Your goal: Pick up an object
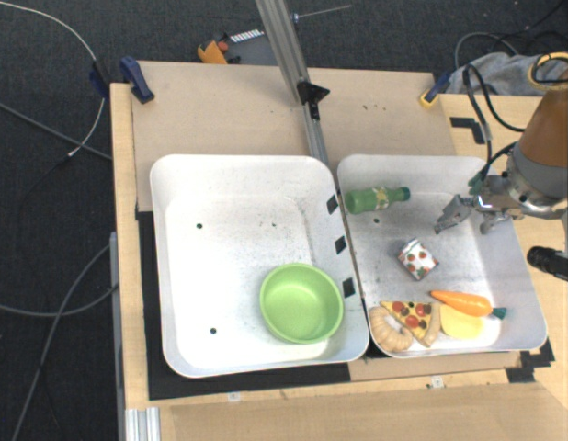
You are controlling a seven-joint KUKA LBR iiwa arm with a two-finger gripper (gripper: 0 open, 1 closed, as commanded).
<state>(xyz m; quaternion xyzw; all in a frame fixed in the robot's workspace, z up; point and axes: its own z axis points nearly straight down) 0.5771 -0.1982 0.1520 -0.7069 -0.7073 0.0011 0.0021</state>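
My gripper point(470, 217) hangs over the right side of the right bin point(505, 338), its two fingers spread apart with nothing between them. A small white box with red spots point(417, 259) lies left of and below it, at the bin's middle. A green bottle point(376, 197) lies on its side near the bin's far left corner. Along the near edge sit a pizza slice point(412, 317), a croissant point(390, 329), an orange carrot point(462, 301) and a yellow piece point(464, 323).
The left bin point(220, 209) holds a green bowl point(301, 302) near its front right corner. A metal pole point(289, 53) slants over the bench toward the gap between the bins. Cables point(477, 99) trail at the bench's back right.
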